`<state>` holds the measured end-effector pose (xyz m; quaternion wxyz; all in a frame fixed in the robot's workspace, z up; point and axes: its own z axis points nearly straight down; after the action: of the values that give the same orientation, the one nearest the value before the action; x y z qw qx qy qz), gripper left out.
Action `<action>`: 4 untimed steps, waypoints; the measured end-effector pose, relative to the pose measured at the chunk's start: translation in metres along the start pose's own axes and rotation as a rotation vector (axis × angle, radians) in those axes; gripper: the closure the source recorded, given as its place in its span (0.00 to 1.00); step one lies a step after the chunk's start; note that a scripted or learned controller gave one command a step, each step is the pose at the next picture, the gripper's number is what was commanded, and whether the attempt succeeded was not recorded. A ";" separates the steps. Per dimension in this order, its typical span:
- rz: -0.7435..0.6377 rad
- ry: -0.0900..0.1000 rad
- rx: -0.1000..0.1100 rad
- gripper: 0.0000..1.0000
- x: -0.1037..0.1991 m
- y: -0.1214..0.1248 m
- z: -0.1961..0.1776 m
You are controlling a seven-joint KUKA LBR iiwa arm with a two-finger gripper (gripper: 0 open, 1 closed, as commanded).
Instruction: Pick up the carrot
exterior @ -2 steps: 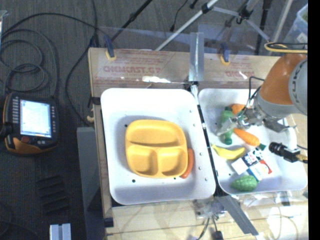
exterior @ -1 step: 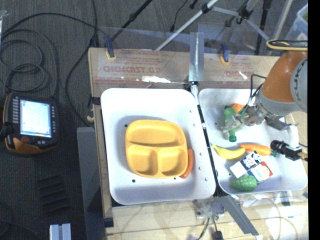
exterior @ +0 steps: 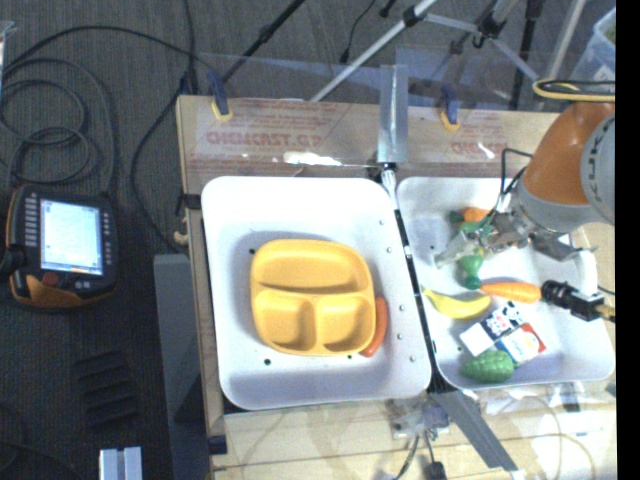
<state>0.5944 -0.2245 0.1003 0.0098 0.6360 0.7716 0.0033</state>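
The carrot [exterior: 510, 290], orange and tapered, lies on its side in the right bin [exterior: 590, 353], just right of a yellow banana [exterior: 455, 303]. My gripper [exterior: 472, 242] hangs over the bin's upper left part, above and to the left of the carrot and apart from it. It sits close over a green vegetable [exterior: 470, 267]. Behind the gripper, the grey arm with its orange band [exterior: 562, 163] enters from the right.
A small orange and green item [exterior: 471, 218] lies near the right bin's back. A printed box [exterior: 505, 332] and a green leafy piece [exterior: 488, 366] lie at its front. The left bin [exterior: 225, 268] holds a yellow divided tray [exterior: 308, 296] with a reddish sausage [exterior: 380, 326] beside it.
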 end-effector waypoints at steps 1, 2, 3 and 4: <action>0.043 0.013 0.021 0.00 0.014 -0.064 -0.039; 0.030 0.006 0.000 0.00 0.014 -0.062 -0.005; 0.151 0.008 0.021 0.00 -0.003 0.019 -0.025; -0.025 0.010 0.022 0.00 0.010 -0.053 -0.113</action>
<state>0.5384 -0.2244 0.2127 -0.0010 0.6262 0.7796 -0.0019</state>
